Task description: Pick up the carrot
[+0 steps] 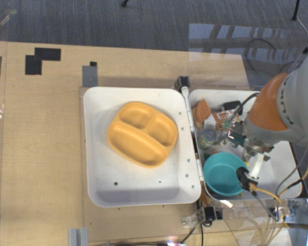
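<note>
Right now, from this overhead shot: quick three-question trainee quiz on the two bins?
1. True or false: the yellow divided plate lies in the left bin.
2. Which bin holds the teal bowl? A) left bin B) right bin C) neither
3. Fill in: the arm's orange band sits over the ___ bin.

Key: 1 true. 2 B; the bowl sits at that bin's near left corner. 3 right; the gripper hangs above the clutter behind the bowl, where the orange carrot lies by the divider.

Even, bright overhead light, soft shadows in the left bin (100,137), sharp focus throughout.
</note>
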You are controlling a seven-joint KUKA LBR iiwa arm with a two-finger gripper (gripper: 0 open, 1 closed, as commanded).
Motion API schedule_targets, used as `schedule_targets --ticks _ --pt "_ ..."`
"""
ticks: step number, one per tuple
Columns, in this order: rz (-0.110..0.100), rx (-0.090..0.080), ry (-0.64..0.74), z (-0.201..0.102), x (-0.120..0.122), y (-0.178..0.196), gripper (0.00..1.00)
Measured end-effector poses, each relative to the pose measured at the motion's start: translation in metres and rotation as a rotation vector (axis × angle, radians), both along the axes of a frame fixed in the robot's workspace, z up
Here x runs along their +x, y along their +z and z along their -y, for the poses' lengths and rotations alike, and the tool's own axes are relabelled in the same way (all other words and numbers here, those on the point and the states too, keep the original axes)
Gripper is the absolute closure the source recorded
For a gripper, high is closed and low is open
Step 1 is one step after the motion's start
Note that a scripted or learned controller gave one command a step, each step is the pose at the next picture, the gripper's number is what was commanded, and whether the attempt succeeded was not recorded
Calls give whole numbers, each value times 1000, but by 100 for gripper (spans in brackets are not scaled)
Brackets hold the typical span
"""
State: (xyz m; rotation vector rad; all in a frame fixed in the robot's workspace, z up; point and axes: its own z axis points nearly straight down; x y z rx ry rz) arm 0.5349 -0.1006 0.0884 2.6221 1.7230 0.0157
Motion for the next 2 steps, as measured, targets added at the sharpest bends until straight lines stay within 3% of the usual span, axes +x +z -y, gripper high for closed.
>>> schedule_targets --ticks 1,2 --pt "4 -12 341 66 -43 1 0" --pt "7 -11 217 77 36 122 0"
